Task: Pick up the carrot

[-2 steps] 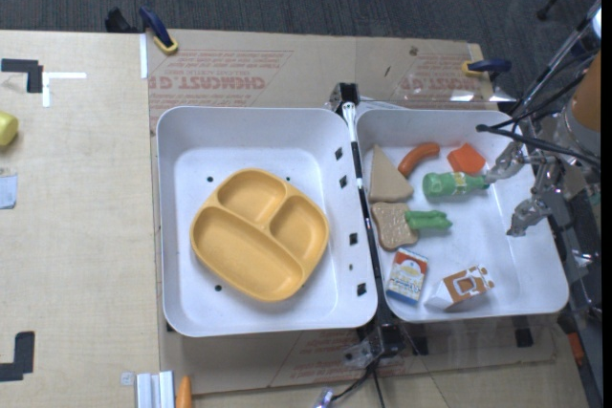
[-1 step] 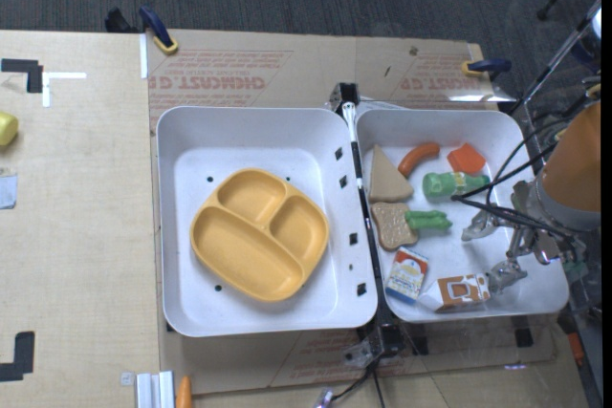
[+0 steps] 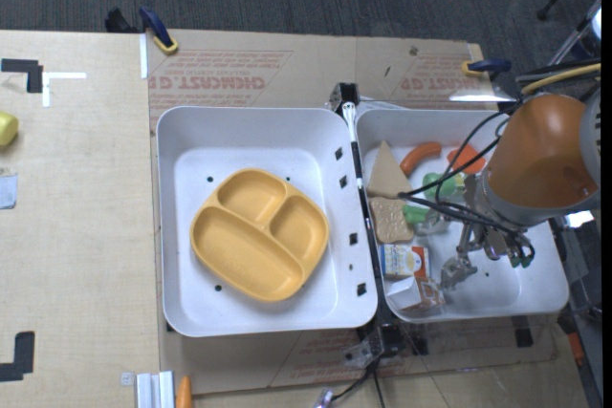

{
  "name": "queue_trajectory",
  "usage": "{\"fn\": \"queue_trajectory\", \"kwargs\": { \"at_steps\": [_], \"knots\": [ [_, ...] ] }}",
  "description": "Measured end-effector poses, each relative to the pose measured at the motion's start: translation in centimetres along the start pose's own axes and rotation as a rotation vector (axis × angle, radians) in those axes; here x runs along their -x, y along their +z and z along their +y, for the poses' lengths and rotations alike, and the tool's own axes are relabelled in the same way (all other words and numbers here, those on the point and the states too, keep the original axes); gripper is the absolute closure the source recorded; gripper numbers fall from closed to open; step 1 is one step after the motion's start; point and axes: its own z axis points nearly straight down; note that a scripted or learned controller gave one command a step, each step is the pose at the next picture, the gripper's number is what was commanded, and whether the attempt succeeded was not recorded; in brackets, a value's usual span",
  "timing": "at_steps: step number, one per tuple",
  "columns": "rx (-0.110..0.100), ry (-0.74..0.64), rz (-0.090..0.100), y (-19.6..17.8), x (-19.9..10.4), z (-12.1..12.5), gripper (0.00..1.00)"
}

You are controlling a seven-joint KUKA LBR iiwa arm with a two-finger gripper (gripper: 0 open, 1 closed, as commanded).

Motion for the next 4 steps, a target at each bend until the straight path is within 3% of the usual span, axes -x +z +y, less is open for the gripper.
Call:
{"fn": "queue_trajectory", "kwargs": {
  "at_steps": [1,2,3,4],
  "knots": [
    [0.0,-0.138,-0.001,-9.9,-0.5,7.5,0.0],
    [0.001,-0.157,-0.001,-9.9,0.2,16.4,0.0],
    [-0.001,0.152,0.001,-9.8,3.4,20.6,0.0],
    [0.001,-0.024,0.0,0.1,0.8,25.9,0.0]
  ]
}}
